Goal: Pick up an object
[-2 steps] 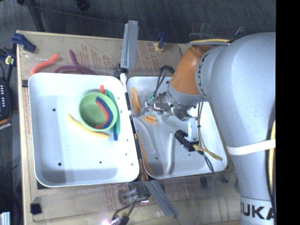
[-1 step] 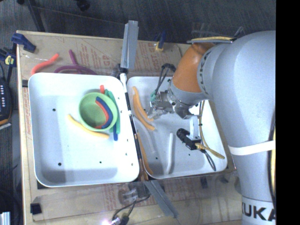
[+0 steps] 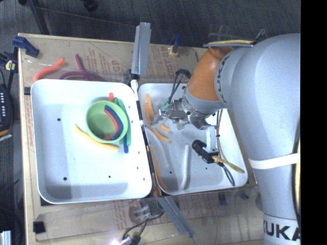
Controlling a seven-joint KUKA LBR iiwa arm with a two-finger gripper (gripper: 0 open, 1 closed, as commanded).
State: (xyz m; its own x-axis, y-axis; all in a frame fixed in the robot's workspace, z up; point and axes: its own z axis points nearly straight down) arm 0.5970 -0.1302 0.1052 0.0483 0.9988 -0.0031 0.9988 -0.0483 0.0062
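My gripper (image 3: 164,114) hangs low over the upper left part of the right bin (image 3: 204,185), under the orange wrist band. Several small orange sticks (image 3: 162,132) lie on the bin floor just below and left of it, and another orange stick (image 3: 148,108) lies close to the bin's left wall. In the left bin (image 3: 76,182) sits a green bowl (image 3: 100,121) with a red and a blue curved piece (image 3: 113,117) inside. A yellow stick (image 3: 94,138) pokes out under the bowl, and a green stick (image 3: 125,121) lies along its right side.
The grey arm covers the right side of the right bin. A black part with a yellow cable (image 3: 204,152) hangs over that bin's floor. A long thin orange stick (image 3: 155,168) lies by the wall between the bins. Red and purple pieces (image 3: 76,70) lie on the bench behind the left bin.
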